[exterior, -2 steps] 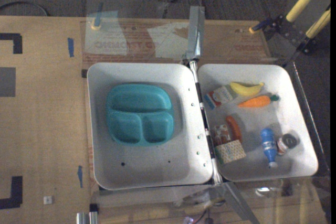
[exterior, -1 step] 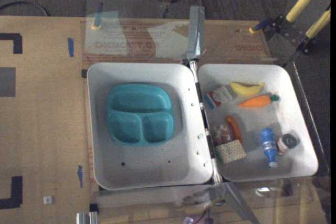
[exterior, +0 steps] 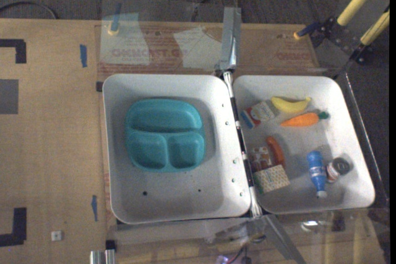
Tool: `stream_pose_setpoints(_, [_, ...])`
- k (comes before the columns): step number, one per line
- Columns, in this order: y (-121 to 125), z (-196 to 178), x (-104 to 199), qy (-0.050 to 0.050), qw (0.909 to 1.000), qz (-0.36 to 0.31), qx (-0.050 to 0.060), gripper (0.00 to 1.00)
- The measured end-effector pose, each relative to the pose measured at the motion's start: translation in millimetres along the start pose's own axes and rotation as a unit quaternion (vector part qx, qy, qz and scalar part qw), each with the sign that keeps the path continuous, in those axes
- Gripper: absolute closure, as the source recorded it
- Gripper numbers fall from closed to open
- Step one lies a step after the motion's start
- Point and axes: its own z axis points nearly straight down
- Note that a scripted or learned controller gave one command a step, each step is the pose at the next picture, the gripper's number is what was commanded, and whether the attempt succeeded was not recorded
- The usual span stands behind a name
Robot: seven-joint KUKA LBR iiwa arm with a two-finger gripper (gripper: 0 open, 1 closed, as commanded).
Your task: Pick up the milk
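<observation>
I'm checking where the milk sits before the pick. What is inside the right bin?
The right bin holds a small milk carton, banana, carrot, blue bottle, sausage, patterned box and small can. Anything beneath them is covered.

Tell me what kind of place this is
Probably a robotics lab test bench, not a kitchen: two shallow white plastic bins sit side by side on a taped cardboard-covered bench, holding a teal divided tray and toy foods like an orange plastic carrot.
</observation>
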Motion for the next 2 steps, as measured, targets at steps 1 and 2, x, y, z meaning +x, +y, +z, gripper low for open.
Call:
stream_pose_setpoints(1, [-0.3,-0.3,0.4,0.001,0.9983,0.058,-0.001,1.00])
stream_pose_setpoints(2, [-7.2,0.0,2.8,0.000,0.9974,0.072,0.000,1.00])
